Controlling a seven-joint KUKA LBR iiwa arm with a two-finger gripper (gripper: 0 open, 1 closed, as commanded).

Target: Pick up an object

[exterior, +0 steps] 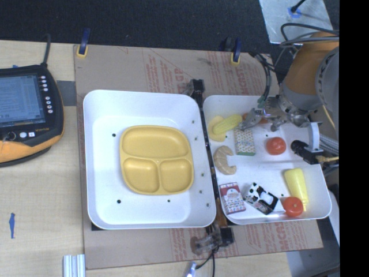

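Yellow plastic corn cob [225, 125] lies in the right white bin [323, 212], long axis pointing up-right toward the gripper [260, 115]. Whether that gripper grips anything cannot be told.

The grey arm with the orange band [308, 68] is cut off at the right edge. Its wrist covers the far right corner of the right-hand shallow white bin [323, 203]. The print on the small red-and-white carton [231, 197] is too small to read.
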